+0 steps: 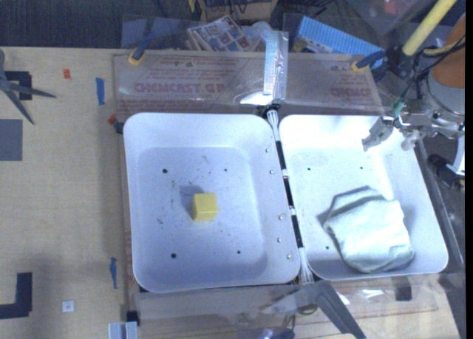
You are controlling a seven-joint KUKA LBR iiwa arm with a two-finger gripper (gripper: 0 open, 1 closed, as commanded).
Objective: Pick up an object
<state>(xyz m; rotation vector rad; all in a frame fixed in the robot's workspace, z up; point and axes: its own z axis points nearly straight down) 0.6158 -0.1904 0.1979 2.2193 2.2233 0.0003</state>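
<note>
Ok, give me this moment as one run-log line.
gripper: open, holding nothing, over right bin's far-right corner | small yellow cube: left bin, untouched | crumpled white cloth: right bin, untouched

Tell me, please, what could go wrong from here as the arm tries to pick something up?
The claw hangs over the right bin's far corner, apart from both objects. The white cloth is soft and crumpled, so a pinch may catch only a fold and slip. The yellow block lies in the left bin, across the dividing rims, a longer reach that could clip them.
</note>
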